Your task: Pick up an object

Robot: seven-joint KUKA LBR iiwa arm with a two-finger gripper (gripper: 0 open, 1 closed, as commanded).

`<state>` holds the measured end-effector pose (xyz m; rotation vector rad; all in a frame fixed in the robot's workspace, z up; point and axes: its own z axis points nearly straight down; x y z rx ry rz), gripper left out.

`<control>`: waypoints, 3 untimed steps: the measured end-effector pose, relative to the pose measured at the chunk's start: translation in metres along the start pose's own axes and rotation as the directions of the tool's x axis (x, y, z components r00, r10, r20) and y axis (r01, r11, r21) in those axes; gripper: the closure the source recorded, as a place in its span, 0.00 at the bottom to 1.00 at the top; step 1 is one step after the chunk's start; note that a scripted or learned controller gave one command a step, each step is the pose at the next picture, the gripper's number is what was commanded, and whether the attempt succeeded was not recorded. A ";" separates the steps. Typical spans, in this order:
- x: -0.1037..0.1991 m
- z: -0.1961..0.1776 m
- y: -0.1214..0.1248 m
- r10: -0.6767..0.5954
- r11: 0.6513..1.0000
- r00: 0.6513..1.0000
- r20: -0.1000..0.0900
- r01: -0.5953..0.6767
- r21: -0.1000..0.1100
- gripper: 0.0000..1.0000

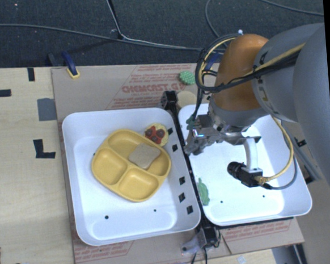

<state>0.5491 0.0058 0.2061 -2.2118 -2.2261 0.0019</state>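
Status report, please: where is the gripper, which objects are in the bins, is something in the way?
Gripper low at right bin's left edge. Green object near that edge. Yellow tray with beige piece in left bin. Divider close beside gripper.

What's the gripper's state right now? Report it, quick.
Gripper: cannot be told; it sits at the left edge of the right bin.

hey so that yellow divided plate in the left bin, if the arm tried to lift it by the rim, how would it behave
The yellow divided plate looks moulded and thin-walled, so probably stiff and light. Its glossy surface and rounded rim suggest it could slip. The tan square piece lying loose in one compartment would likely slide if the plate tilts.
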 end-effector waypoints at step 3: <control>0.086 -0.015 -0.016 0.004 1.000 1.000 0.002 -0.004 -0.001 0.00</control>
